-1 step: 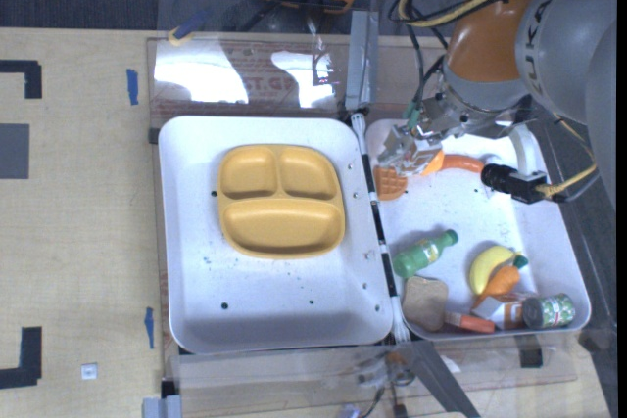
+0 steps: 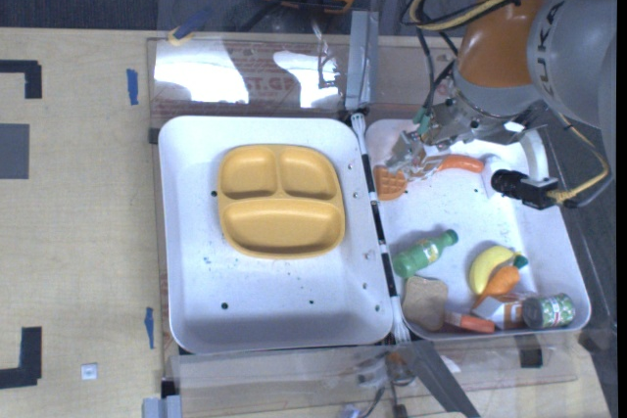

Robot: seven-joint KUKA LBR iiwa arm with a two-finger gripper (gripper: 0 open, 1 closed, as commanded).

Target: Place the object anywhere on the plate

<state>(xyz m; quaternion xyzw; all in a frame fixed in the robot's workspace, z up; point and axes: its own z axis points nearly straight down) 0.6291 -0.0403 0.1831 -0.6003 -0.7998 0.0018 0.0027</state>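
Note:
The yellow divided plate (image 2: 282, 200) lies in the left bin (image 2: 196, 289) with nothing on it. My gripper (image 2: 407, 155) hangs over the upper left corner of the right bin (image 2: 549, 240), close to the wall between the bins. Just below and left of its tip lies a small orange ridged piece (image 2: 390, 182), touching or nearly touching the tip; I cannot tell which. An orange carrot-like piece (image 2: 460, 164) lies just to the right of the gripper.
The front of the right bin holds a green bottle (image 2: 426, 252), a yellow banana (image 2: 492, 265) with an orange carrot (image 2: 504, 281) against it, a brown bread slice (image 2: 424, 301), a can (image 2: 549, 311) and an orange-and-white bottle (image 2: 482, 318). A black part (image 2: 517, 185) juts over the bin's right side.

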